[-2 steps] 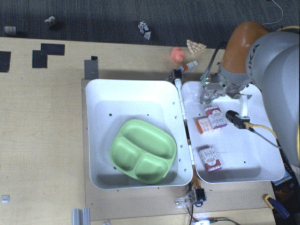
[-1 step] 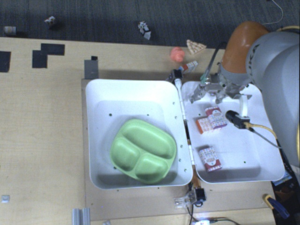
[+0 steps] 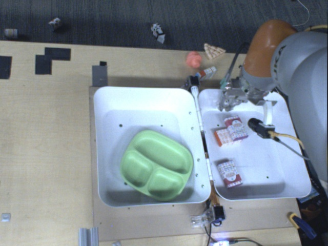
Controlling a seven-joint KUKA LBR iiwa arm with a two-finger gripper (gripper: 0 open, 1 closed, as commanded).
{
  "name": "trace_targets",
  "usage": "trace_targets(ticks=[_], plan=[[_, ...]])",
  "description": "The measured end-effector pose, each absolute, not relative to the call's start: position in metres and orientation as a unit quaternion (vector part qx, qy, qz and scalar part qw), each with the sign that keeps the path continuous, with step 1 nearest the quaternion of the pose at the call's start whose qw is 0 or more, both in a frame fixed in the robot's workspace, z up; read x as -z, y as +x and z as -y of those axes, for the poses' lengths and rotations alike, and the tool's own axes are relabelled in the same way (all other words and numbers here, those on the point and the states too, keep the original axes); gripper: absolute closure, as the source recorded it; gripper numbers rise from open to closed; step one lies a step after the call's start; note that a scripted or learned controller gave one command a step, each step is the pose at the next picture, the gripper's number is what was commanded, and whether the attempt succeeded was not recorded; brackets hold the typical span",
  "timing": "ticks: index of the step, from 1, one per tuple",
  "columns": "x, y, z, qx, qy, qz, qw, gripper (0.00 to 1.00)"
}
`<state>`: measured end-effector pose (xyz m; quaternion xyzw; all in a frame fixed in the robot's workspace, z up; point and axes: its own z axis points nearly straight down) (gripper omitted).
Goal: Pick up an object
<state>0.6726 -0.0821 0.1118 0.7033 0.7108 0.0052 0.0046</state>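
The right bin holds two small red-and-white packets: one near the middle and another closer to the front. My gripper hangs over the bin's back left part, just behind the upper packet and apart from it. Nothing shows between its fingers. A green divided plate lies tilted in the left bin.
On the bench behind the bins lie an orange ball, a pizza-slice toy and a small marker-like piece. Black patches mark the bench at the back left. Small bits lie on the dark floor beyond.
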Motion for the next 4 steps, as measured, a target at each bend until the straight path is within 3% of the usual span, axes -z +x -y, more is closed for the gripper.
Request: trace_targets(ticks=[1, 2, 3, 4], plan=[[-0.112, 0.672, 0.082, -0.005, 0.703, -0.711, 0.004, 0.0], [-0.087, 0.581, 0.094, -0.0016, 0.706, -0.708, 0.002, 0.0], [-0.098, 0.584, 0.093, -0.0039, 0.706, -0.708, 0.004, 1.0], [-0.185, 0.508, 0.041, -0.0018, 0.705, -0.709, 0.001, 1.0]])
